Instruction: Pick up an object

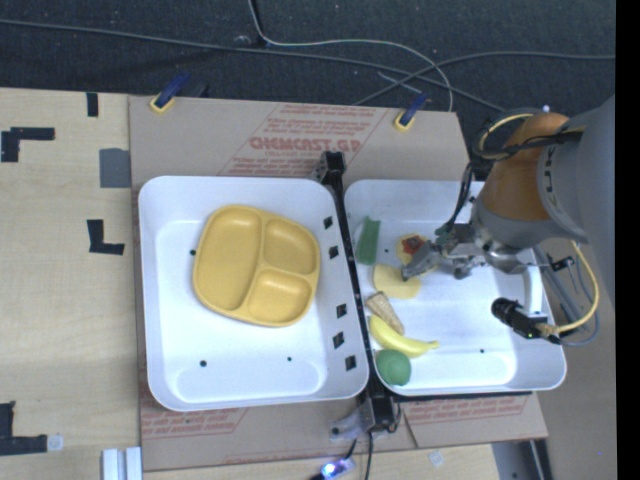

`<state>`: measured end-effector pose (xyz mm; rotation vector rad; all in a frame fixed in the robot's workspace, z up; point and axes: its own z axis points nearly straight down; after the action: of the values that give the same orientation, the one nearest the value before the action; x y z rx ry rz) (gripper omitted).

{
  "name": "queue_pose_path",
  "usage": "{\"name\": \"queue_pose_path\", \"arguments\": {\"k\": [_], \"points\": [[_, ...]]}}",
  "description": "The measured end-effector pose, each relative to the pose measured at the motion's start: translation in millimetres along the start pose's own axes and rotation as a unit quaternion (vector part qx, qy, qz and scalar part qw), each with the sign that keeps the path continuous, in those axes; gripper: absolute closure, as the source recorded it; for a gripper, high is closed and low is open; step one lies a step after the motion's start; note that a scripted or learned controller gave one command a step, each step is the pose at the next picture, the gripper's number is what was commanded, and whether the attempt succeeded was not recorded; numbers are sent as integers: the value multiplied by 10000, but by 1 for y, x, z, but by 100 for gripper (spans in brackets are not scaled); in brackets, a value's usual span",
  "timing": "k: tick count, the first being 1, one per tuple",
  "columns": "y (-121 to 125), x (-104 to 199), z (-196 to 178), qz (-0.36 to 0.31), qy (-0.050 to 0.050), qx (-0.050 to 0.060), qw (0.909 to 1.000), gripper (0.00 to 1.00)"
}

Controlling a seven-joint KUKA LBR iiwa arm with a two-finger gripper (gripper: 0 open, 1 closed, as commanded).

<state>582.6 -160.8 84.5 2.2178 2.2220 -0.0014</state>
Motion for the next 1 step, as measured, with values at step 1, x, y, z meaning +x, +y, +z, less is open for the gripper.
{"name": "queue_pose_path", "arguments": {"k": [1], "points": [[1,0,-12,-2,-5,-15,10000,100]]}}
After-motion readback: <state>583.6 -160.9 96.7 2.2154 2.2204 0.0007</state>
